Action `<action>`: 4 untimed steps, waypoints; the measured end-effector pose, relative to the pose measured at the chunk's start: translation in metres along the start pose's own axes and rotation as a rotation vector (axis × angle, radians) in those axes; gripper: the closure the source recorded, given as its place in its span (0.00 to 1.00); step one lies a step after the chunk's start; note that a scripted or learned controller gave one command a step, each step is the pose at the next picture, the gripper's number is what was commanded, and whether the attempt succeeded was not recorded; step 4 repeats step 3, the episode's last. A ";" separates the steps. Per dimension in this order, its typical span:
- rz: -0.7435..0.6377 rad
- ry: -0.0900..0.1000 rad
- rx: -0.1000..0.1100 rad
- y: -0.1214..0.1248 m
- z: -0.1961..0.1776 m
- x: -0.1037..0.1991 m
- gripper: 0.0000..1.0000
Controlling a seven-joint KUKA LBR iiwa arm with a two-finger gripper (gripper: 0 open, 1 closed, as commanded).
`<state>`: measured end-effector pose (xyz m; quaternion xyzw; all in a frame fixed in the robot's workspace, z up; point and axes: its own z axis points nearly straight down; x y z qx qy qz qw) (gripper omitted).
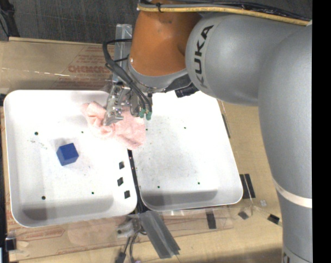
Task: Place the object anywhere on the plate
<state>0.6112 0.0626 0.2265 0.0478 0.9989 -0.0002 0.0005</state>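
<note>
Hand (127, 106) above pink cloth (121, 126) at the bins' shared edge (grip state unclear); blue cube (67, 153) lower-left, well apart.

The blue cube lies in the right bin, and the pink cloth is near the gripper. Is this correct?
Not quite. The camera view shows the blue cube in the left bin, not the right one. The pink cloth is indeed by the gripper.

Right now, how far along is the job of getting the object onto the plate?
Nothing looks finished. The hand sits low over the pink cloth, which drapes across the divide between the left bin and the right bin. The blue cube lies untouched in the left bin. Lifting and placing remain.
</note>
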 end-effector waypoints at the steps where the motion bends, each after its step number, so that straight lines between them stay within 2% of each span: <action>1: -0.099 0.000 0.000 0.053 0.006 -0.012 1.00; 2: -0.102 -0.001 0.000 0.105 0.000 -0.015 1.00; 3: -0.101 -0.001 0.000 0.105 -0.001 -0.015 0.00; 4: -0.101 -0.001 0.000 0.105 -0.001 -0.015 0.00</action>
